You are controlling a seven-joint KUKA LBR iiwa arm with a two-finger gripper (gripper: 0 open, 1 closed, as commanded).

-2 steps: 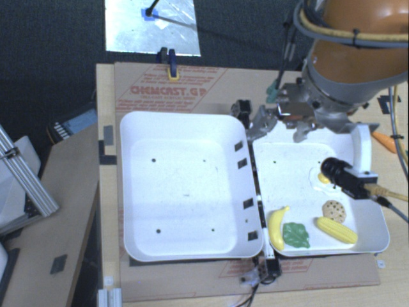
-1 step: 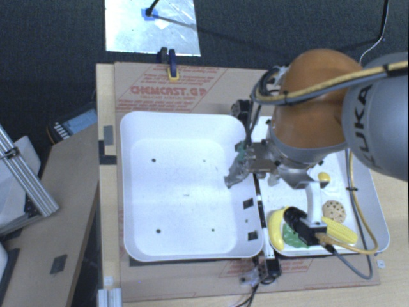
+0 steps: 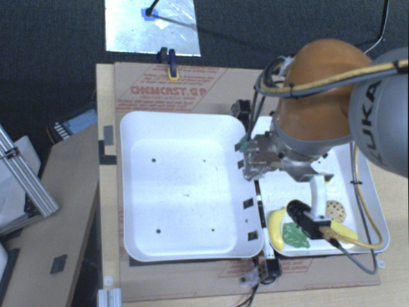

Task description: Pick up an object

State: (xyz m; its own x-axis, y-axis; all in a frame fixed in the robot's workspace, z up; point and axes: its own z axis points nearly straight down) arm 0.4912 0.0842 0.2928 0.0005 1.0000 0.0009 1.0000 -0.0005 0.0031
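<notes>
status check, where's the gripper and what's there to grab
Gripper over right white bin, at its left edge. At bin's near end: yellow banana, green crumpled piece, round speckled tan disc. Banana and green piece touch; disc apart.

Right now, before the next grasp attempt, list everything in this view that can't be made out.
Camera view:
1. Most of the right bin floor is covered by the arm.
2. The green thing is small and blurred, with its top under robot hardware, so its kind is unclear.
3. The yellow curved thing has its right end hidden under the green thing.
4. The speckled round disc is too small to identify.
</notes>
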